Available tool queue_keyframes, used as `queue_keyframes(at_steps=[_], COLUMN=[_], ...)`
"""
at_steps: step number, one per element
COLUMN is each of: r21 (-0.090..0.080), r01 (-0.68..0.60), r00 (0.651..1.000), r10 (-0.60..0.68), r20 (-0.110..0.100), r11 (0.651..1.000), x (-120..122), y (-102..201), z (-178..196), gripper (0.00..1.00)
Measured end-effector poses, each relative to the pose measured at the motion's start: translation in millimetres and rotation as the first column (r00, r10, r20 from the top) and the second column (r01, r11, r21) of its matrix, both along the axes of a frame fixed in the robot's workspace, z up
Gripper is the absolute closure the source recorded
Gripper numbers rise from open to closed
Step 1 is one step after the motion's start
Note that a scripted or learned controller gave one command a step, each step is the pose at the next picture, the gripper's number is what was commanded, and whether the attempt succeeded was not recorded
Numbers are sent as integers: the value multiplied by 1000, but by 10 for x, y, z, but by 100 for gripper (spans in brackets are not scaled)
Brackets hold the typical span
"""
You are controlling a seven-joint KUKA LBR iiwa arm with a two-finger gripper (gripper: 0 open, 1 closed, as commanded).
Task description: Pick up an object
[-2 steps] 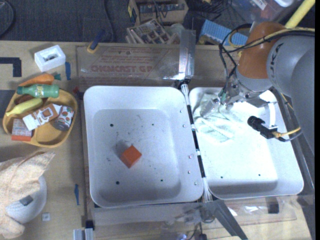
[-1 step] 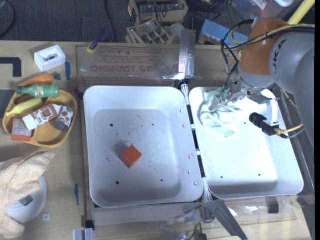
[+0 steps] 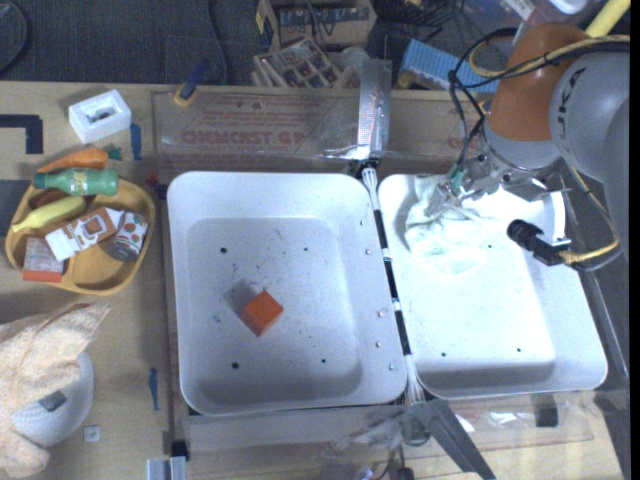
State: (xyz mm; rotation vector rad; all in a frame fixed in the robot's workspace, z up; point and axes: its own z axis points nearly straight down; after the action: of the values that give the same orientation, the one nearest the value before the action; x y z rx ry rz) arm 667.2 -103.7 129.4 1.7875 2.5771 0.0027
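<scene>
My gripper (image 3: 447, 194) hangs at the right bin's (image 3: 560, 368) eleven o'clock corner, over pale crumpled material (image 3: 440, 242); open or closed, I cannot tell. The orange block (image 3: 263, 312) sits mid left bin (image 3: 200, 208), well apart at my eight o'clock, squarish, with no long axis.

arm (image 3: 600, 108): grey, rounded, glossy shell | band (image 3: 535, 68): orange, domed, above wrist | lettering (image 3: 578, 103): dark letters on grey shell, cut off | cables (image 3: 468, 88): thin, black, looping beside band | gripper (image 3: 447, 196): small, pale metal, green speck on it
</scene>
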Motion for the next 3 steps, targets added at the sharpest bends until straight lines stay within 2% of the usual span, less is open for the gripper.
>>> queue_keyframes(at_steps=[1, 2, 3], r21=[0, -1, 1], r01=[175, -27, -18], r00=[985, 1000, 1000], r10=[-175, 27, 18], r20=[-1, 0, -4], r11=[985, 1000, 1000], x=[1, 3, -4], y=[348, 64, -128], z=[558, 1198, 108], gripper=[100, 100, 100])
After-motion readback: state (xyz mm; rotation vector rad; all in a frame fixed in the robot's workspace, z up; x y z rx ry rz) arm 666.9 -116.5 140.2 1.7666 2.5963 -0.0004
